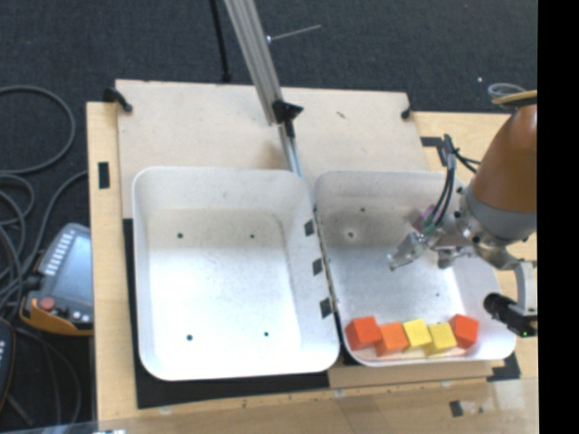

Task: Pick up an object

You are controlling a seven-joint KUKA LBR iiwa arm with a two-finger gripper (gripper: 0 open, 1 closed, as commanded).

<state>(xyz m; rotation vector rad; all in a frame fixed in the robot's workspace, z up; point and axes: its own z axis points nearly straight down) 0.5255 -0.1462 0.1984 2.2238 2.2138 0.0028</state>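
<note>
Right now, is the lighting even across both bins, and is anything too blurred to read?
Camera view: soft, even light; a faint grey shadow lies in the right bin by the divider, the left bin looks bright and slightly washed out. The blocks are sharp enough; the gripper is small and blurred, fingers unreadable.

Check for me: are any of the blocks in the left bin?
No, the blocks sit in a row along the near edge of the right bin.
</note>
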